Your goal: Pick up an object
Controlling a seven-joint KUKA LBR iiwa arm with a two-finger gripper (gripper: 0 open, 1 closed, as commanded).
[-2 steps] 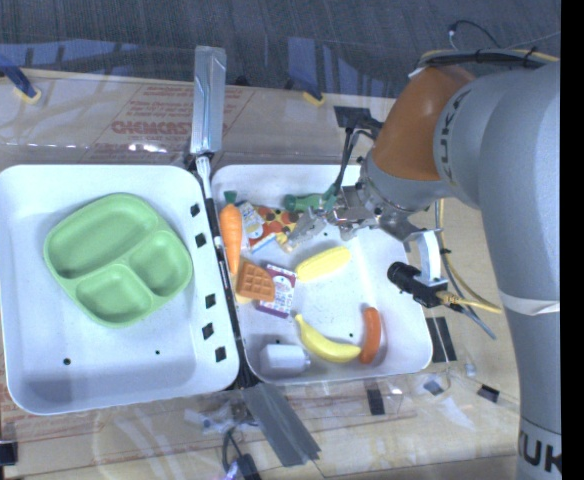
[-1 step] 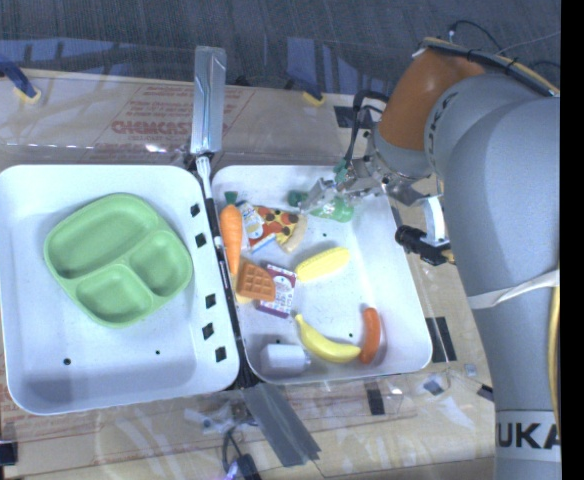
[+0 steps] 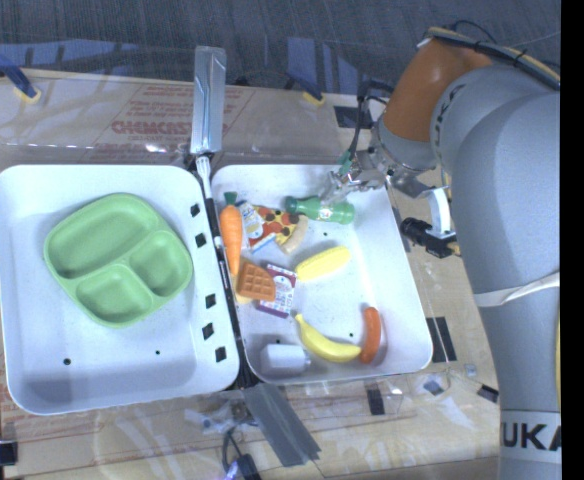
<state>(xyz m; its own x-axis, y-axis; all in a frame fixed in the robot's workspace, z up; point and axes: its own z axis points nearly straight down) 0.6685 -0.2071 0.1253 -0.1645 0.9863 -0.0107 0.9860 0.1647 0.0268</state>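
Note:
My gripper (image 3: pixel 347 181) hangs over the back right of the right bin (image 3: pixel 404 268), just above the cap end of a green bottle (image 3: pixel 322 209) lying on its side. Whether the bottle sits between the fingers is unclear. Below the bottle lies a yellow lemon-shaped piece (image 3: pixel 323 263). A banana (image 3: pixel 325 343) and a red sausage (image 3: pixel 371 333) lie near the bin's front. An orange carrot (image 3: pixel 231 236) runs along the left wall, with a waffle (image 3: pixel 255 281) and small packets (image 3: pixel 272 226) beside it.
The left bin (image 3: pixel 32 358) holds a green divided plate (image 3: pixel 118 258). A white block (image 3: pixel 282 357) sits at the front of the right bin. A metal bar (image 3: pixel 208 98) rises from the divider between the bins. The arm's grey body fills the right side.

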